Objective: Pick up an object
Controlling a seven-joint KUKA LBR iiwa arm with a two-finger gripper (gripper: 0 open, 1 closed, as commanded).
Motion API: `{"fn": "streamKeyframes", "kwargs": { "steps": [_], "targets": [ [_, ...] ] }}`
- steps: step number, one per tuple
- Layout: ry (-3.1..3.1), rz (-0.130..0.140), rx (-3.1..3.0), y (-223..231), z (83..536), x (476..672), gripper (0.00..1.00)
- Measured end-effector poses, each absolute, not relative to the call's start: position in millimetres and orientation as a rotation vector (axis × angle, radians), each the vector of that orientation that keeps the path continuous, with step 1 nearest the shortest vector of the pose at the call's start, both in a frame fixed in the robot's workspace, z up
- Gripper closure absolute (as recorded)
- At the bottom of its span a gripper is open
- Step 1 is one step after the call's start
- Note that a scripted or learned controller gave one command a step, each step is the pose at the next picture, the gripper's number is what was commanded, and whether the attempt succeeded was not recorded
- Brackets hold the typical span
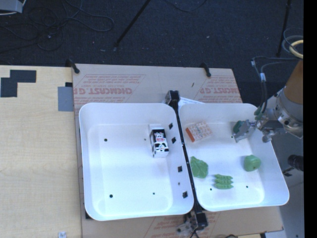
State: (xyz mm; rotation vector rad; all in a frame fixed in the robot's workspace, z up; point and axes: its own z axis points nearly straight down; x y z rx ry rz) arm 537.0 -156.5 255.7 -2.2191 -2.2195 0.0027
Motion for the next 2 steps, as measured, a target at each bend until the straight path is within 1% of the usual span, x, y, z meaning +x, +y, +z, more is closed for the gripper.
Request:
{"fn": "streamKeyframes", "kwargs": {
  "steps": [1, 2],
  "targets": [
    [-2.221, 0.004, -2.214, -122, 163, 577.2, 0.00],
    [-2.225, 0.000, -2.218, -104, 119, 632.9, 0.00]
  ]
}}
